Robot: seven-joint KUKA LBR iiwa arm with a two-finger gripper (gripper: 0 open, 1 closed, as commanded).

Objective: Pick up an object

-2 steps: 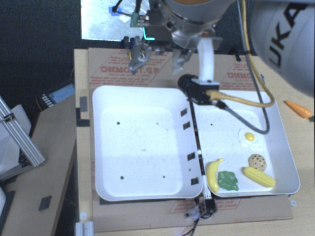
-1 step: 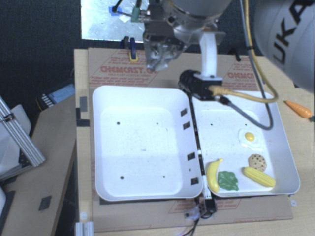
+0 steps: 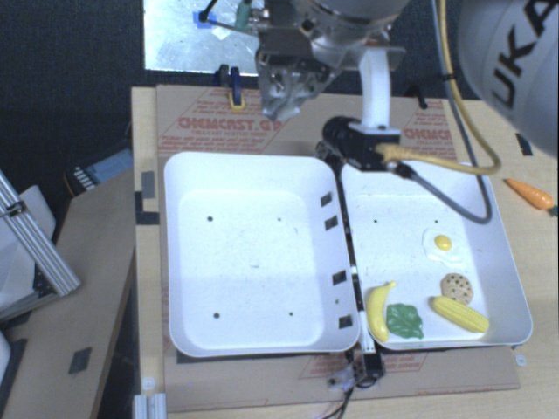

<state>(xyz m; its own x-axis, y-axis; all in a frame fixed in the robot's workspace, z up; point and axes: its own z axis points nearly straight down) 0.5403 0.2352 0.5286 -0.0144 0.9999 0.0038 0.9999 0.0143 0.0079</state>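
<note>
My gripper point(image 3: 284, 101) hangs high above the back edge of the left bin point(image 3: 188, 234), with nothing visible between its fingers. The right bin point(image 3: 502, 260) holds a fried egg point(image 3: 442, 243), a round cookie point(image 3: 456, 286), a yellow corn cob point(image 3: 459, 314), a banana point(image 3: 378, 311) and a green leafy piece point(image 3: 404, 320). All of these lie near the front of the right bin, far from the gripper.
An orange carrot point(image 3: 531, 193) lies on the bench outside the right bin's far right side. A small yellow and blue clamp point(image 3: 234, 87) sits behind the left bin. Metal framing point(image 3: 35, 243) stands at the left.
</note>
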